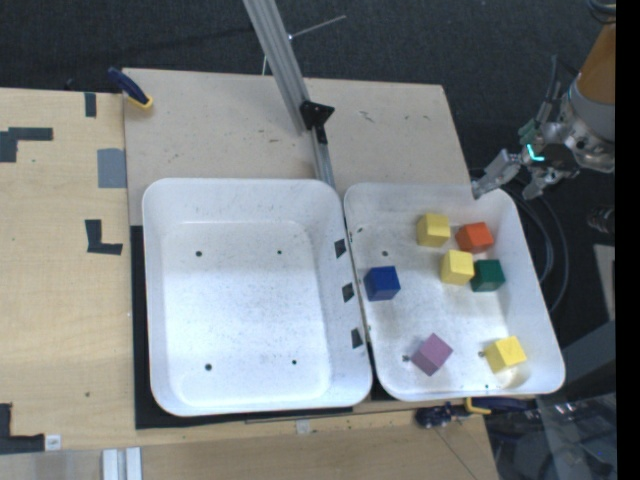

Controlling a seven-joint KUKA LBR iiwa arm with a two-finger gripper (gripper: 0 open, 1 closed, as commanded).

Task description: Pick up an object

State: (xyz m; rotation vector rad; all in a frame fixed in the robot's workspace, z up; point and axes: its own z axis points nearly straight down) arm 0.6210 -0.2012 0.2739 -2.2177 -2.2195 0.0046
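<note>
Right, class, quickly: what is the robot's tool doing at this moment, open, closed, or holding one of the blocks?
Tool: above the right bin's top right rim, holding nothing; open or closed cannot be told.

Light: bright, even overhead | shadows: soft, short beside cubes | glare: mild on white bins (160, 208) | focus: slightly soft, grainy

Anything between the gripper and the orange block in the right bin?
Nothing visible. The gripper sits over the right bin's upper right corner, and the orange block lies just inside, with bare bin floor between them.
</note>
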